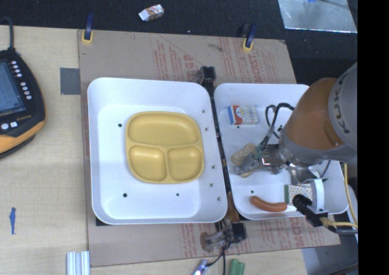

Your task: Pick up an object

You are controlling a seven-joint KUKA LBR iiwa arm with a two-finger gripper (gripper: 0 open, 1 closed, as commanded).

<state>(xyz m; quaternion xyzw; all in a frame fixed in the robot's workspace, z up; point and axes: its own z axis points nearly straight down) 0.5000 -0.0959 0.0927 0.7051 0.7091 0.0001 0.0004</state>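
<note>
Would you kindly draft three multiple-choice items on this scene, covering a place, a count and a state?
1. Where does the yellow tray lie?
A. left bin
B. right bin
C. bare bench

2. How many compartments has the tray?
A. two
B. three
C. five

3. How does the sausage lie?
A. flat in the right bin
B. on the tray
C. upright on the cardboard

Key: 1 A, the tray sits mid left bin. 2 B, one wide section above two smaller ones. 3 A, it rests flat near that bin's front edge.
</note>
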